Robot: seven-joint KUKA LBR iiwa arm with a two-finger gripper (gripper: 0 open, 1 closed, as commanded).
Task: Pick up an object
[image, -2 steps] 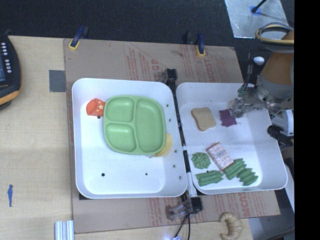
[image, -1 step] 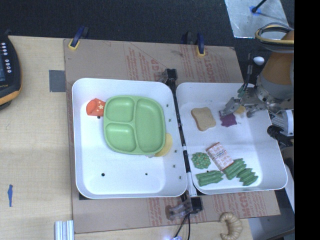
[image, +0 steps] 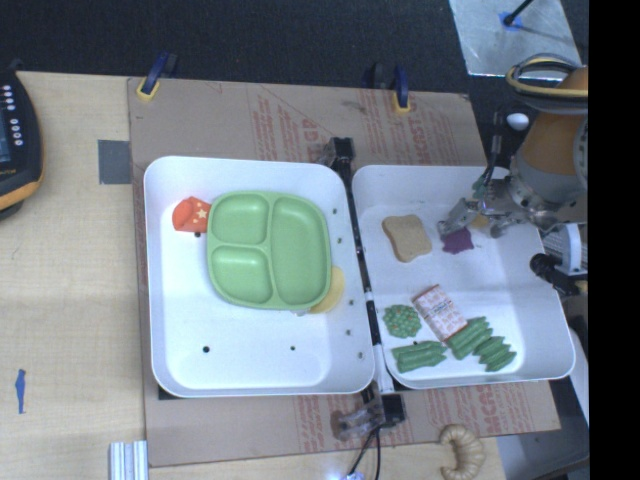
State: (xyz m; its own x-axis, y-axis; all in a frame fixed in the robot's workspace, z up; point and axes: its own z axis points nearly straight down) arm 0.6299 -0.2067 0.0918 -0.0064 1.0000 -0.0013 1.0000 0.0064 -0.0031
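While the bench lay under the fixed camera, a dark handheld controller (image: 14,138) sat at the far left edge of the frame, on the wooden top. Right of it, the left bin (image: 180,363) held a green divided plate (image: 268,250) in its upper middle, with a red-orange piece (image: 188,214) touching the plate's upper left edge and a pale yellow piece (image: 331,290) peeking out from under its lower right corner. Across the divider, the right bin (image: 540,313) held a tan bread-like slice (image: 406,236) in its upper left part, a round green cluster (image: 402,320) and a red-and-white packet (image: 439,311) lower down, and green bean-like pieces (image: 455,346) along its lower edge. A small purple object (image: 457,240) lay right of the bread slice, in the bin's upper middle. The gripper (image: 482,214) hung at the frame's upper right, just beside and above the purple object, its fingers spread apart with nothing between them.
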